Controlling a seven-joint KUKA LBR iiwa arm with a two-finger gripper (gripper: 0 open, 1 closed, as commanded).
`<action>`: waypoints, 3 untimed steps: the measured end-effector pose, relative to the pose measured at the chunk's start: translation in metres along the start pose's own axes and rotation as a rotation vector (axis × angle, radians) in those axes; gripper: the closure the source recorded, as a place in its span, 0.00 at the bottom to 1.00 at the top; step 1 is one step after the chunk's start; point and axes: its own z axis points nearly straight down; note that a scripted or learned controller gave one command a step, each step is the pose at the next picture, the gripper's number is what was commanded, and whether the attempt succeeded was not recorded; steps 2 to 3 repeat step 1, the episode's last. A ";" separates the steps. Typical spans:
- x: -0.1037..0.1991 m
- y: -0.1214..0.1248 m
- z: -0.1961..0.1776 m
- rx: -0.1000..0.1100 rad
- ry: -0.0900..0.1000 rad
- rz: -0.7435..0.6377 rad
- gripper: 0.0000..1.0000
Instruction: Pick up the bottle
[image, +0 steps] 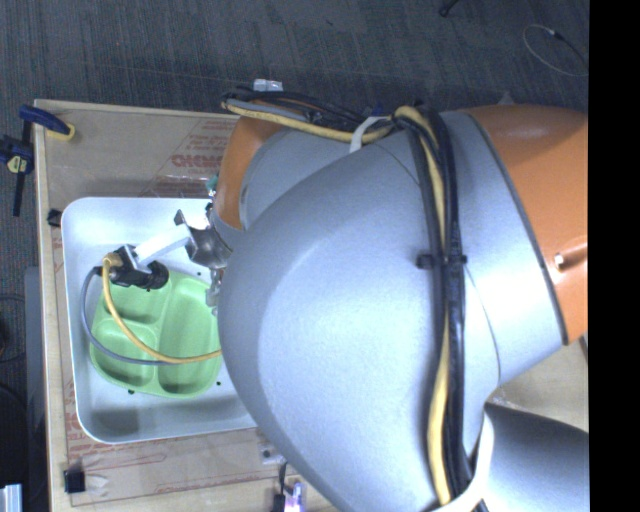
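Observation:
My grey arm (400, 320) fills most of the view and hides the right bin and the right side of the left bin. Its wrist reaches down into the left white bin (80, 300), where the gripper (211, 262) hangs over the right part of a light green divided dish (165, 345). The dish lies flat in the middle of that bin. The arm's bulk covers whatever else is under it.
The bin rests on a brown board (120, 150) with red print. A blue clamp (45, 120) grips the board's far left corner. Bare bin floor shows around the green dish at the left and front.

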 end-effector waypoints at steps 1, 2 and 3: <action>0.001 0.000 -0.010 0.001 -0.003 -0.007 1.00; 0.001 0.000 -0.010 0.001 -0.003 -0.007 1.00; 0.001 0.000 -0.010 0.001 -0.003 -0.007 1.00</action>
